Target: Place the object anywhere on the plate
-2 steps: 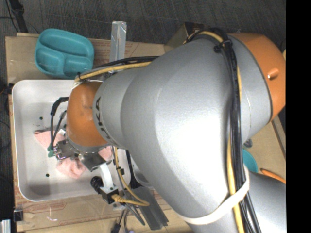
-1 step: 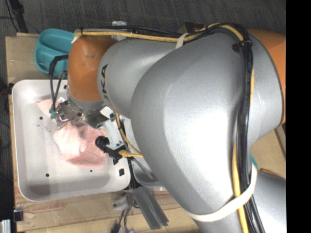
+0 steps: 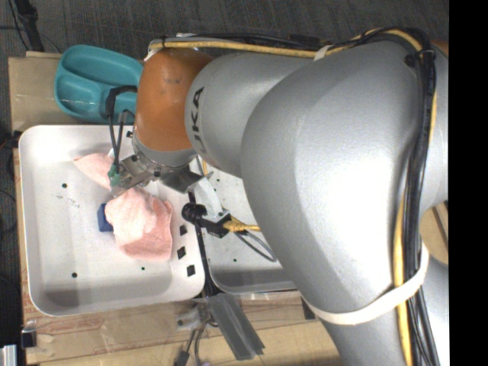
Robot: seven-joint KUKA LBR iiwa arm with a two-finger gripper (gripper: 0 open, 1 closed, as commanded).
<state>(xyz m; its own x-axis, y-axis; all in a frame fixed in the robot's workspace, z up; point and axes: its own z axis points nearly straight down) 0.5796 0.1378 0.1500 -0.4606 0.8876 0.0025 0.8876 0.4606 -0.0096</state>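
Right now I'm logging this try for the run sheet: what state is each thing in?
Pink cloth: crumpled, lying in the left bin, under the wrist.
Blue object: mostly covered by the cloth, one edge showing.
Teal scoop: resting outside the bins, at the far-left corner.
Arm: reaching over the left bin.

The grey arm [image 3: 328, 174] reaches in from the right, its thick body close to the camera, and narrows toward the left. The orange band [image 3: 164, 101] sits above the wrist, which points downward. Black cables [image 3: 116, 128] loop beside the wrist. The hand [image 3: 126, 175] hangs below it, low and largely hidden by the wrist.
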